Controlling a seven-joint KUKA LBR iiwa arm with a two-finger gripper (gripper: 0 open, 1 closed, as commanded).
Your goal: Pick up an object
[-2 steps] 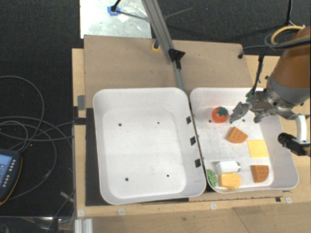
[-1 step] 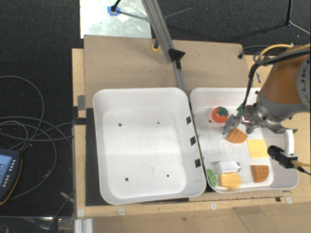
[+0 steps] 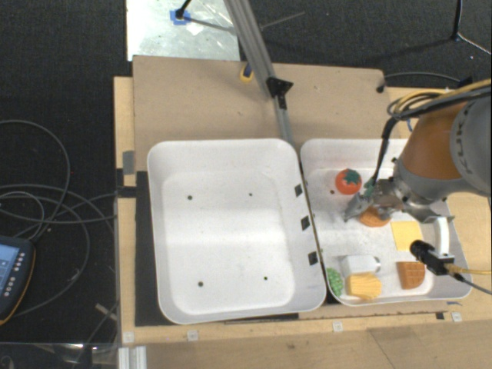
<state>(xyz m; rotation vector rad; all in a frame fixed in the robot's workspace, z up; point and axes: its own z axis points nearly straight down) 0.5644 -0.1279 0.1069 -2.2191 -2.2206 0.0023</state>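
The orange round object lies mid-way in the right bin, touching the gripper at its five o'clock side. Whether the gripper grasps it I cannot tell. A tomato sits at eleven o'clock of the orange piece, a yellow cheese slice at four o'clock.

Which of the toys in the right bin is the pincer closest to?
The round orange piece, right under the pincer. The red tomato sits apart, farther back; the yellow block lies beside it.
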